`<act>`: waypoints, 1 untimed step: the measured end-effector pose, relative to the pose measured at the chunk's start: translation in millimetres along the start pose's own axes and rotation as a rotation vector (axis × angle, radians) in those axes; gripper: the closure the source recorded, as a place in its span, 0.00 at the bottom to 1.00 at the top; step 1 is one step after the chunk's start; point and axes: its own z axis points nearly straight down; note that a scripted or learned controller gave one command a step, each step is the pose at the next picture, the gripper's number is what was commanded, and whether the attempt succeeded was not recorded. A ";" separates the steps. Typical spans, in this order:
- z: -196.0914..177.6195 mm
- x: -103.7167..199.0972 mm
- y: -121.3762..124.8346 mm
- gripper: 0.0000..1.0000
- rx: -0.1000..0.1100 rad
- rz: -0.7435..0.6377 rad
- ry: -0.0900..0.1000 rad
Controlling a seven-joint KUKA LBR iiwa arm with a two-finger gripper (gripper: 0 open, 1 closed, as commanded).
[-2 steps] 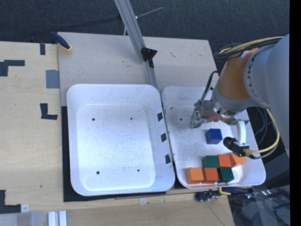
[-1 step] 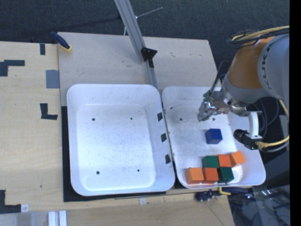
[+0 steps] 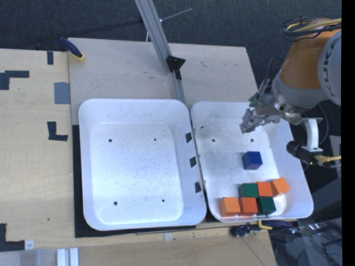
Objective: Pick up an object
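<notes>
Camera view: matte cubic blue block [image 3: 252,160] in speckled white right bin [image 3: 222,115].

Two white bins [image 3: 136,107], one blue cube [image 3: 252,159], four orange blocks [image 3: 229,205], two green blocks [image 3: 248,190]

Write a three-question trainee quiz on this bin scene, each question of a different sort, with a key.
1. True or false: the blue cube lies in the left bin.
2. Which colour sits among the cluster of blocks at the right bin's near edge? A) yellow B) green C) purple
3. Fill in: the tool hangs over the ____ bin.

Key: 1 false; 2 B; 3 right.
</notes>
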 end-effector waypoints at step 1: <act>-10.1 54.9 5.5 1.00 0.004 -0.005 0.003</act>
